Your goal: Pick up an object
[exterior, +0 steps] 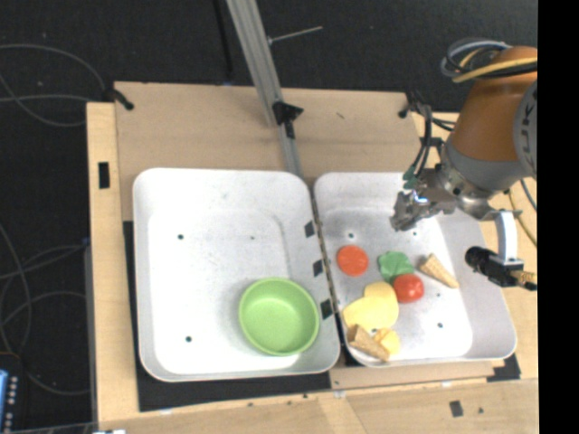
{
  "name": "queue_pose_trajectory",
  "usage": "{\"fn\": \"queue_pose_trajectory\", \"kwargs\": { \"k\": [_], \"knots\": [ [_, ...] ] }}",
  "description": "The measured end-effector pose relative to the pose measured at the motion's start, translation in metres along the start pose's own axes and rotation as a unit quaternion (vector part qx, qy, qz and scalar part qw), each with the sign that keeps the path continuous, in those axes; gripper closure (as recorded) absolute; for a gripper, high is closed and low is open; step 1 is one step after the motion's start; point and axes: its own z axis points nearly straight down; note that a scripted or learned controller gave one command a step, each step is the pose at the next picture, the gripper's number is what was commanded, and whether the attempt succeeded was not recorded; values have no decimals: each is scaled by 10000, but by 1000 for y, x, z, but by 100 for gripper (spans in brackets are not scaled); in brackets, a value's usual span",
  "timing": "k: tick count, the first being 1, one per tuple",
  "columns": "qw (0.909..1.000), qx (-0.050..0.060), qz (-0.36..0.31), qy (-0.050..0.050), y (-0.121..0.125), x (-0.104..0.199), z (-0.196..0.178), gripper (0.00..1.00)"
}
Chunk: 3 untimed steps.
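Note:
In the right bin (362, 197) lie several small toy foods: an orange round piece (353, 260), a green piece (394, 264), a red piece (409, 287), a tan cone (438, 270), a yellow piece (372, 306) and tan bits (373, 342) at the front edge. My gripper (404, 217) hangs over the upper right part of this bin, above and just right of the green piece, clear of all the pieces. Nothing shows between its tips.
A green bowl (279, 316) sits in the front right corner of the left bin (181, 215). A metal pole (258, 52) slants up from between the bins at the back. A black fitting (488, 265) juts over the right bin's right rim.

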Motion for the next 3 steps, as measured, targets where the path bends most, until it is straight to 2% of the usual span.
{"fn": "queue_pose_trajectory", "kwargs": {
  "k": [1, 3],
  "knots": [
    [10000, 45, 22, -13, 0, -2, 28, 100],
    [10000, 34, -23, 17, -30, 87, 12, 100]
  ]
}}
